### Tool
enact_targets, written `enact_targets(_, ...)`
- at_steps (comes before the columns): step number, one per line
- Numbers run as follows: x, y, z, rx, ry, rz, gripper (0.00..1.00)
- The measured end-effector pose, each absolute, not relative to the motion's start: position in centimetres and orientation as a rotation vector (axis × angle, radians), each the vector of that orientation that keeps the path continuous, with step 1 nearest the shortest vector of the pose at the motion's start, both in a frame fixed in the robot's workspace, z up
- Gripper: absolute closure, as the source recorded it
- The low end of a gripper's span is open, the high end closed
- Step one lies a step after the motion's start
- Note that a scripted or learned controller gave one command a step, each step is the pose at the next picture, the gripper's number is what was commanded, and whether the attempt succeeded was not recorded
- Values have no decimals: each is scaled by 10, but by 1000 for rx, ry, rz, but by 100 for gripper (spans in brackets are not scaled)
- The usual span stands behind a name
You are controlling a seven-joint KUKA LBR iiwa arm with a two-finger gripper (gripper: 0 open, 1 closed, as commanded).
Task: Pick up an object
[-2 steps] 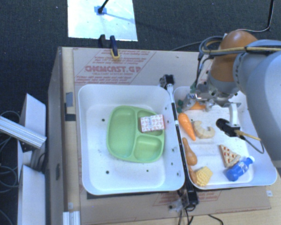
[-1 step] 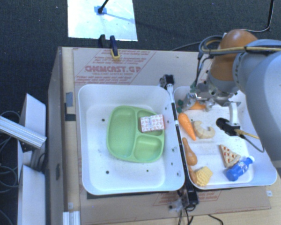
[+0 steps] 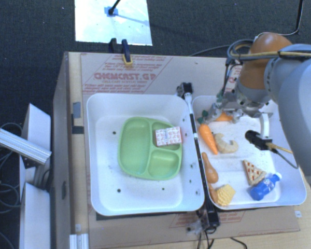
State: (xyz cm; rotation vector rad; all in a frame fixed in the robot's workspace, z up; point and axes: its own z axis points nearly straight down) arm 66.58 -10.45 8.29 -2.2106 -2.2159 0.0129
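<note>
Carrot (image 3: 208, 138) lying in the right bin (image 3: 293, 193) by the left wall, between an orange piece (image 3: 223, 118) and a tan lump (image 3: 227, 144). Probably light, rigid, smooth plastic, prone to rolling; best pinched across the thick middle. Gripper (image 3: 221, 111) low over the bin's far corner, just beside the orange piece, near the carrot's top. Jaw spread impossible to tell; nothing visibly pinched.

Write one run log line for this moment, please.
arm: over right bin | claw: near carrot | left bin: green tray
</note>
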Motion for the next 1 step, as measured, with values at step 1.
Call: enact_targets(1, 666, -104, 94, -2204, -2216, 17, 100)
